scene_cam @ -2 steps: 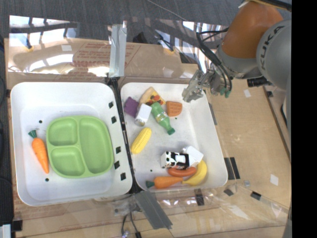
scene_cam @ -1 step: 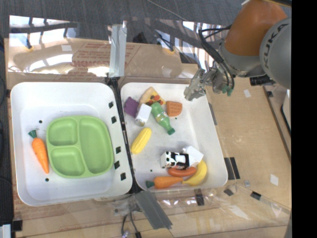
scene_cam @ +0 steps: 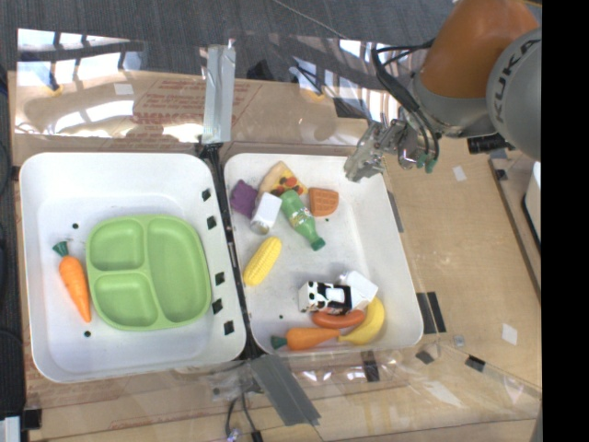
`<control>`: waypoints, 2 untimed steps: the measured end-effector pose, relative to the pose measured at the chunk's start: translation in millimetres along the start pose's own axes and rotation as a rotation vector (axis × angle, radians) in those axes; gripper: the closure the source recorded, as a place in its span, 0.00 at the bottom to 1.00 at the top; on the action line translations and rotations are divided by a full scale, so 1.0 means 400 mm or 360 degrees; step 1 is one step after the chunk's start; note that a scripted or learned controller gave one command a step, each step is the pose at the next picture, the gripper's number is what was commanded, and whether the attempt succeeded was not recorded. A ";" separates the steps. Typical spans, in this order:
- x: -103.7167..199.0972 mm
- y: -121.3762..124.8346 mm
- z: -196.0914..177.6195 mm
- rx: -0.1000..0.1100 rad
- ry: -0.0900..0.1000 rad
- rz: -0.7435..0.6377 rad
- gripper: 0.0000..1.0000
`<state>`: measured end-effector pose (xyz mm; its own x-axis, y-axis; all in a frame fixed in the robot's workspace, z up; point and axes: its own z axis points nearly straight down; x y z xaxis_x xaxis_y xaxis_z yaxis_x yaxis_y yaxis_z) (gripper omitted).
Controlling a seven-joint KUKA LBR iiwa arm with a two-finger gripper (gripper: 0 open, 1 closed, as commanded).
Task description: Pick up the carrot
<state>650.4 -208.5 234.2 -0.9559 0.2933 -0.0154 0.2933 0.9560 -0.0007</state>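
Orange plastic carrot with green top (scene_cam: 75,284) in left white bin (scene_cam: 37,178), 9 o'clock of green divided tray (scene_cam: 147,272). Silver end effector (scene_cam: 366,161) over right bin's 1 o'clock corner, holding nothing; finger gap unclear, cannot tell.

I'm getting bright, even light — strong window glare on the clear plastic shield (scene_cam: 138,99) (far side), soft shadows, slightly grainy focus.

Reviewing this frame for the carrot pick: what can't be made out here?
- Gripper, camera view: small and blurred at the right bin's top corner; its state is unclear.
- Carrot in the right bin: partly covered by the red sausage-like toy.
- Black-and-white item: too small to identify.
- Arm: cut off by the top edge.
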 end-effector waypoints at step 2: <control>0.053 0.132 -0.088 -0.0004 0.0016 -0.0522 1.00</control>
<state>645.0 -151.6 269.1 -0.9995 -0.0302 -0.0052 -0.0302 0.9995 -0.0012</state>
